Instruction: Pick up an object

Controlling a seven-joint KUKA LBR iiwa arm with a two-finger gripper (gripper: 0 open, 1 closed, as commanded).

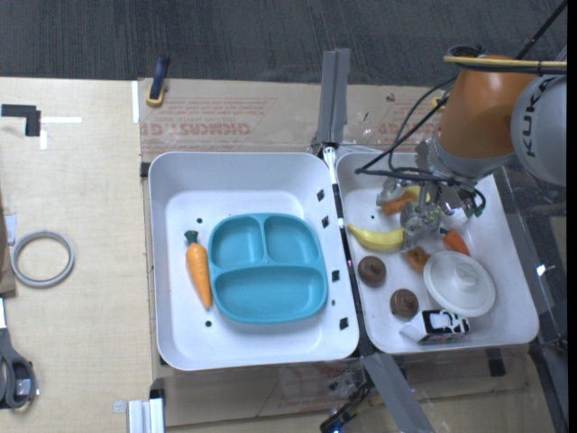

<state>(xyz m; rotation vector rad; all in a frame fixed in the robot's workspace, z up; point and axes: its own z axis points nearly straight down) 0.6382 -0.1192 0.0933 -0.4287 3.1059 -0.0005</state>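
The counter (72,179) is seen from above, with two white bins set side by side on it. The left bin (171,269) is occupied by a blue divided plate (268,267), and a carrot (198,269) is laid just beside the plate's left edge. The right bin (505,269) is reached into by the arm (491,106) from the right, its orange band held over the bin's far half. The pincer (422,215) is lowered among the objects in the middle of that bin; how far it is parted cannot be told, and nothing can be made out between its tips.

A white lid (460,282) is placed in the near right part of the bin, with a black-and-white carton (442,325) lying at its near edge. A banana (377,236) is laid just left of the pincer. Two brown round items (370,269) are found nearer the front, one behind the other. A small orange piece (456,241) is seen to the pincer's right, and another (395,205) at its far left.

A grey tape ring (41,257) is left on the counter, well apart from the bins.
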